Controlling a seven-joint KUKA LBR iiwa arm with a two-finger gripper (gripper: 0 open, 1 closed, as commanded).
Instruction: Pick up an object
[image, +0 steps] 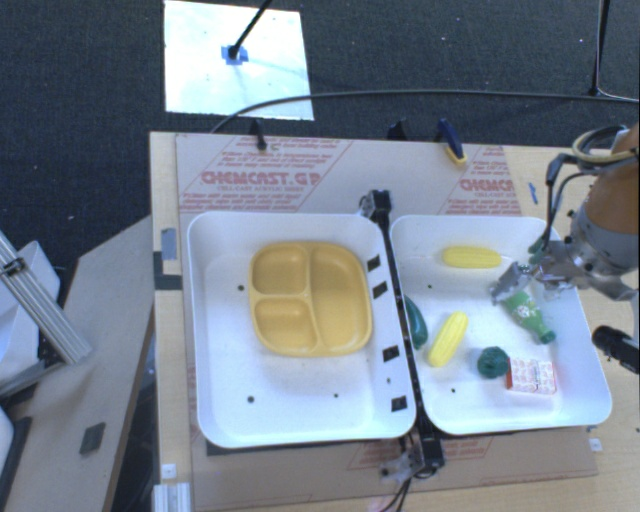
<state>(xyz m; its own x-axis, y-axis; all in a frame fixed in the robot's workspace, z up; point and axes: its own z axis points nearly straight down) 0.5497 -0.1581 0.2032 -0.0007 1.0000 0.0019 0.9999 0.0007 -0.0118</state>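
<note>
Green bottle lay in the right bin, its long axis slanting from upper left to lower right, directly beneath the robot's hand, which hovered at its upper end. Whether the hand was open or gripping could not be told. Yellow corn lay nearby, leftward.

Grey arm, orange band, looping cables

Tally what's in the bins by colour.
Yellow: 3, the tray, the oblong piece, the corn
Green: 3, the bottle, the round lump, the piece at the divider
Red-and-white: 1, the box
Total: 7
</note>
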